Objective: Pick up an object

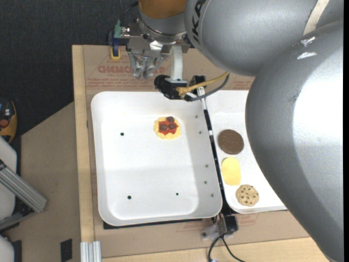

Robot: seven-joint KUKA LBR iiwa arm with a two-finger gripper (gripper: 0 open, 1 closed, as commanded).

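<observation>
A round tart [168, 127], with no long axis, lies upper-centre in the left bin [109, 162], the gripper [143, 69] above it at frame top, its state unclear; brown disc [231, 141], yellow oval [231, 171] and cookie [247, 195] fill the right bin [240, 107].

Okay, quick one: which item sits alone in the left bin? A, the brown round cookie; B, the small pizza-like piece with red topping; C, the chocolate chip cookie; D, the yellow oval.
B: the small pizza-like piece lies alone in the left bin.

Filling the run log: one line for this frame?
pincer: above left bin's far rim | tart: left bin | brown cookie, yellow piece, chip cookie: right bin
</observation>
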